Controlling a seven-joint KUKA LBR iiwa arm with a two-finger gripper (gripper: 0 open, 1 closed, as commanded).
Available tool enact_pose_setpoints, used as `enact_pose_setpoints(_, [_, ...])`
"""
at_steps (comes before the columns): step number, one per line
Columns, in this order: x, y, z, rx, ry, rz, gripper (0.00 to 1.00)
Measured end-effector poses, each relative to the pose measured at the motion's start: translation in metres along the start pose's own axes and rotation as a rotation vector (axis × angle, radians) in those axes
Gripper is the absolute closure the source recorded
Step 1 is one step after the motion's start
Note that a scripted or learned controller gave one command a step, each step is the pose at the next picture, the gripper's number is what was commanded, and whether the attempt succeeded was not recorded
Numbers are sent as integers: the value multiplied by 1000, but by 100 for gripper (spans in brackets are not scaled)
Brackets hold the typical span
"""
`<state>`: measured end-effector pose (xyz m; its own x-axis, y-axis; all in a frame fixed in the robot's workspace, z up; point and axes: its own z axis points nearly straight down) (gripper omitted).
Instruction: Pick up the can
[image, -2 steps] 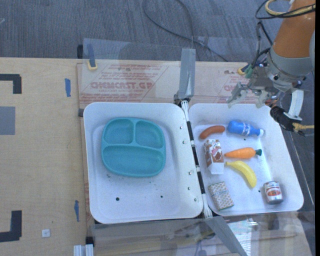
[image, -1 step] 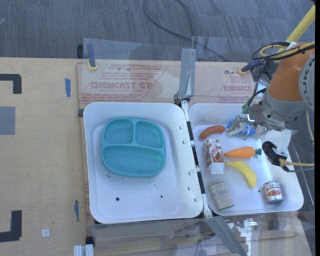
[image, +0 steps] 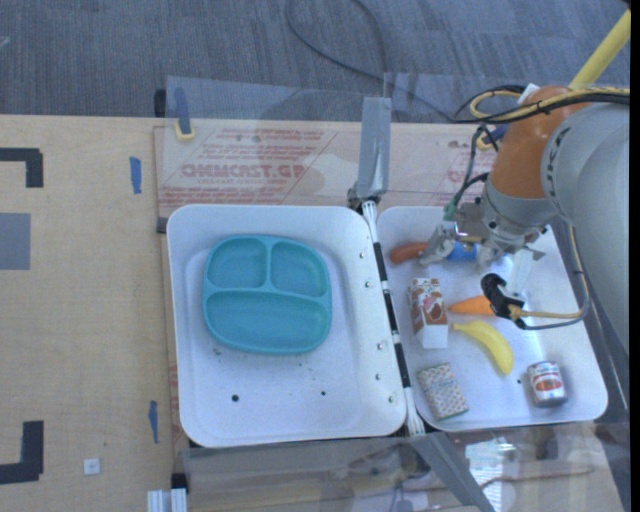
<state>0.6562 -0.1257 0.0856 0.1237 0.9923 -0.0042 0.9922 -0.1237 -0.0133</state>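
Grey carpet runs behind a pale wooden bench (image: 80, 330) marked with black and blue tape. On it, the left bin (image: 200, 400) holds a teal divided plate (image: 267, 294), lying flat toward its far side. Just right, the second bin (image: 590, 400) is busier: a small carton (image: 428, 311) near its left wall, a patterned packet (image: 442, 389) closer to me, an orange carrot (image: 470, 306) touching a banana (image: 490, 343), and something reddish-orange (image: 408, 252) at the far end. The can (image: 545, 382) lies in the near right corner, well apart from the gripper (image: 462, 244), which hangs low over the far end by a blue object (image: 462, 251). Whether its fingers are spread or pressed together, I cannot tell.
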Motion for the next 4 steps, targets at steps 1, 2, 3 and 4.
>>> enact_pose_setpoints(1, [-66,-68,-95,-12,4,-1,0])
enact_pose_setpoints(2, [-58,24,-29,-33,3,55,0])
enact_pose_setpoints(3, [-16,-9,-1,-17,3,-30,0])
enact_pose_setpoints(4, [21,-49,-2,-18,5,8,0])
